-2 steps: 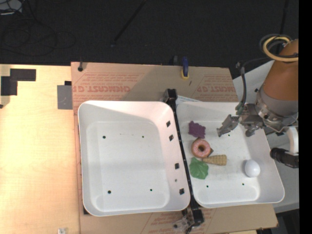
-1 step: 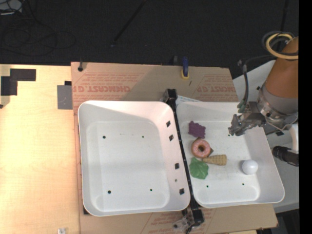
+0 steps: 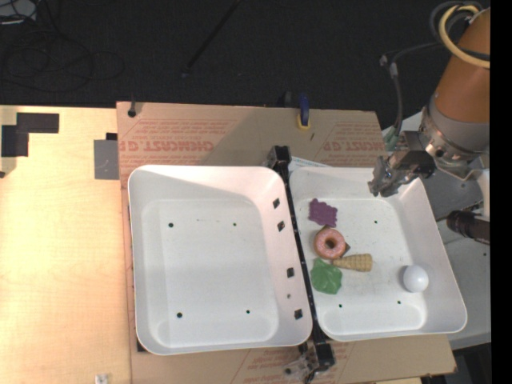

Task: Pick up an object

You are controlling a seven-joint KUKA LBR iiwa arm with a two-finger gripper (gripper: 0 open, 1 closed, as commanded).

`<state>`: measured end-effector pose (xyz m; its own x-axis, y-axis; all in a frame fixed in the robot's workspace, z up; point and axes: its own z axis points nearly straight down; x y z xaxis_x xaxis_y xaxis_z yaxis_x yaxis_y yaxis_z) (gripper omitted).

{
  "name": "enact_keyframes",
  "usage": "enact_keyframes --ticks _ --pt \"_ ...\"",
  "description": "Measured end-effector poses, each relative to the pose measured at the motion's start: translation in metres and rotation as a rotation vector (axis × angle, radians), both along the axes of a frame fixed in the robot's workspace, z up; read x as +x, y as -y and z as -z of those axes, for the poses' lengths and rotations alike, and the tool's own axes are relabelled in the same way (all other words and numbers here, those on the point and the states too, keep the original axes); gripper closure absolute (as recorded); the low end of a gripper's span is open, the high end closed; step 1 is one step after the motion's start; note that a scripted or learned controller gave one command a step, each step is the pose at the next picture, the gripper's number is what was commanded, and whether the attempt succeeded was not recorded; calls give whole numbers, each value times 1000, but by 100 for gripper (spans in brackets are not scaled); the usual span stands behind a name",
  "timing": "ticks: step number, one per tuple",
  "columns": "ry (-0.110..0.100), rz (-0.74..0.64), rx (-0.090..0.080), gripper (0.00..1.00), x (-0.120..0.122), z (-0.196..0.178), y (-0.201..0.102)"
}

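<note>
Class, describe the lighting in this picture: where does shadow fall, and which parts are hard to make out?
Camera view: a diagonal shadow crosses the left bin at its far end; the background above the bench is nearly black; the gripper looks dim and slightly blurred.

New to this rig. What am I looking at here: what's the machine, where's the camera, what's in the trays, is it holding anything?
One fixed camera looks down at a slant on a bench. The grey and orange thing at the right is a robot arm; its hand hangs over the far right corner of the right bin. Nothing shows between its fingers, and I cannot tell from this view whether they are open or shut.

Two shallow white bins sit side by side on cardboard. The left bin is the bigger-looking one next to it. In the right bin lie a purple piece, a pink-iced doughnut, a green piece, a small ice-cream cone on its side and a white ball. The doughnut, cone and green piece sit clustered together; the ball lies apart to the right.

The job is to pick one up; none is lifted yet.
</note>
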<state>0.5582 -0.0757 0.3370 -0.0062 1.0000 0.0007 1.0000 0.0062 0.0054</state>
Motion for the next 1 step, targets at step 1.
enact_keyframes --ticks 1 --pt "-7 -3 1 100 -28 -16 -101"
